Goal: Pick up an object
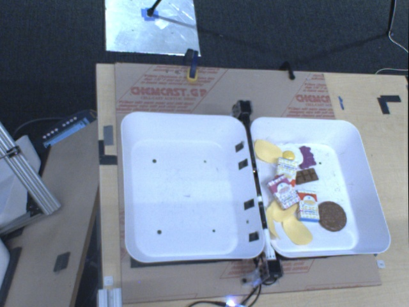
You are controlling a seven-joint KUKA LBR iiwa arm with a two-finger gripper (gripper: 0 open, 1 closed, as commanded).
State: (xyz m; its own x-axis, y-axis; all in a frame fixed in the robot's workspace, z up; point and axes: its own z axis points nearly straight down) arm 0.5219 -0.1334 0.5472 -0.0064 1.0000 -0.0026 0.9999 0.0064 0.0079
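Dark carpet surrounds the bench (160, 82), where two white bins sit side by side. Small items cluster in the right bin (364, 171): yellow chips (267, 149), a round brown cookie (332, 216), a chocolate bar (307, 176), small cartons (308, 206).

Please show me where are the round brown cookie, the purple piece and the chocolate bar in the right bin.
round brown cookie (332, 215), camera view, centre of its disc.
purple piece (308, 155), camera view, its middle.
chocolate bar (307, 175), camera view, centre of its top face.
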